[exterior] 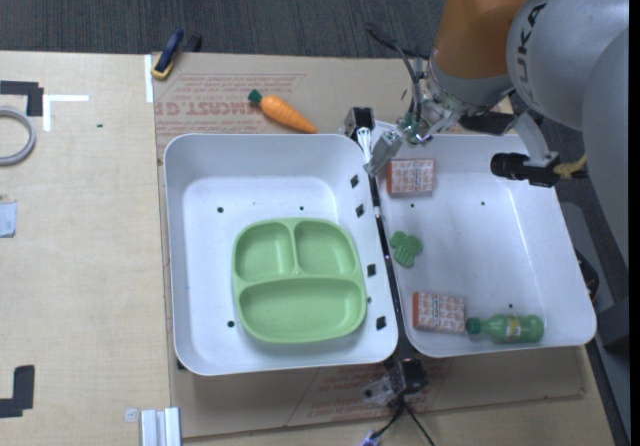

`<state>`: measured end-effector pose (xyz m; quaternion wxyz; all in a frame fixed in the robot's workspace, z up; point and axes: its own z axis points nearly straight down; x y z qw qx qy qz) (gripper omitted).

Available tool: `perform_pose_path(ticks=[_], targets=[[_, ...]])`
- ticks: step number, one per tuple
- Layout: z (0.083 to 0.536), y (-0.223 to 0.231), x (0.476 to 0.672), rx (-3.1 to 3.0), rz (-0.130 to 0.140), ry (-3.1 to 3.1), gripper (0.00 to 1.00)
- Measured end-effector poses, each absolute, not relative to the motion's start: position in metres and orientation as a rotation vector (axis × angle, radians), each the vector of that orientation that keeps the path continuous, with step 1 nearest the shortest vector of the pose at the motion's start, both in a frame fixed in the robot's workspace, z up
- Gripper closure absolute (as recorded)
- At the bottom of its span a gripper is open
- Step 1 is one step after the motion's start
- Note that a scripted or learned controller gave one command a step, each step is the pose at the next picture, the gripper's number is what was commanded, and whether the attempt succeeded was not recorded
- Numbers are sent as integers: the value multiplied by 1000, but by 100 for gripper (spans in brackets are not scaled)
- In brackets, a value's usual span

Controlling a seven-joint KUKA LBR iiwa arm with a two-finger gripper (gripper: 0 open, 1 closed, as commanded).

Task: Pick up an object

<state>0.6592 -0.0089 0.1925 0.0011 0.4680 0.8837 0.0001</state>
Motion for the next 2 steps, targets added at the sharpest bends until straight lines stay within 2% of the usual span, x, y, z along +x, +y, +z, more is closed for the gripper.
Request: perform_pose_path(ticks=[1,2], targets=[[192,18,644,1321,-1,2850,0],[192,27,560,1102,-1,2942,0]])
